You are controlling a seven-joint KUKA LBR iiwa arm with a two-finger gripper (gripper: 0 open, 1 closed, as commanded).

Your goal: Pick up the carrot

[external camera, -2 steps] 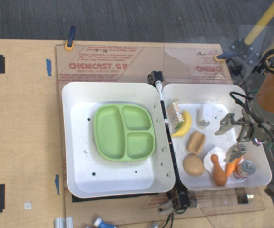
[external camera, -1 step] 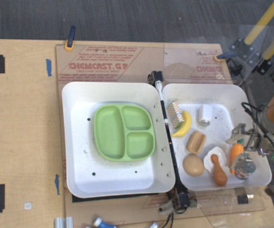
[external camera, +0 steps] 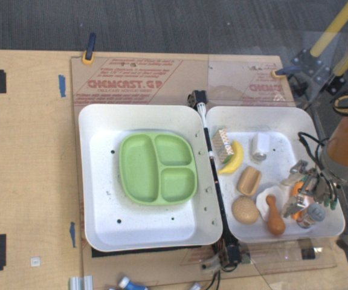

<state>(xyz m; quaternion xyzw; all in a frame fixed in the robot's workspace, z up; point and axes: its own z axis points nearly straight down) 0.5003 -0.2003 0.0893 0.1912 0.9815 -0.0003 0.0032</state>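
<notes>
The carrot [external camera: 298, 190] shows as a small orange piece near the right side of the right bin [external camera: 281, 124]. My gripper [external camera: 302, 193] is down in that bin, right over the carrot, and its metal parts hide most of the carrot. The grey arm with its orange band [external camera: 347, 145] comes in from the right edge. The view does not show whether the carrot is gripped or only lying under the gripper.
The right bin also holds a banana [external camera: 234, 158], a striped block [external camera: 223, 142], a small white can [external camera: 260, 145], a tan loaf [external camera: 249, 180], a round tan ball [external camera: 244, 209] and a brown drumstick [external camera: 274, 215]. A green divided plate [external camera: 130, 168] lies in the left bin [external camera: 99, 222].
</notes>
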